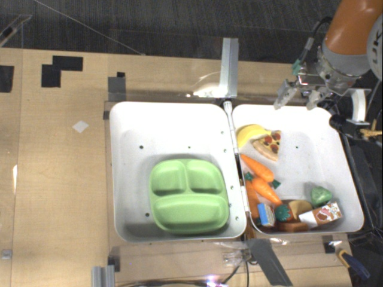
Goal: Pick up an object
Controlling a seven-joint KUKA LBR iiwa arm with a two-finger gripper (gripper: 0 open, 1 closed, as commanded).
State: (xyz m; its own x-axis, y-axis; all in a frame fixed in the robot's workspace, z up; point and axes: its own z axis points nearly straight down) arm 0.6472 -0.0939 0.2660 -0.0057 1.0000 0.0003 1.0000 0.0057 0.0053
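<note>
Nearest the camera, along the front wall of the right bin [344,160], a small carton [321,214] with red and white print lies on its side, touching a dark brown piece [293,211] and, to that piece's left, a blue-labelled packet [267,215]. Just behind the carton sits a crumpled green item [319,194]. In the left bin [128,160], a green divided tray [188,194] rests flat toward the front, with two small compartments at its back and one long one at its front.

Further back along the right bin's left wall, two orange carrots [260,181] lie one behind the other, pointing diagonally toward the bin's middle. Behind them a pizza slice [267,144] leans against a yellow banana [250,133], both close to the divider between the bins.

Farthest back, my gripper [297,95] hangs over the rear rim of the right bin, above everything in it and well apart from the pizza slice and the banana. My two fingers [282,97] are spread, pointing down, with nothing between them. My orange band [353,17] shows above the wrist, at the upper right
</note>
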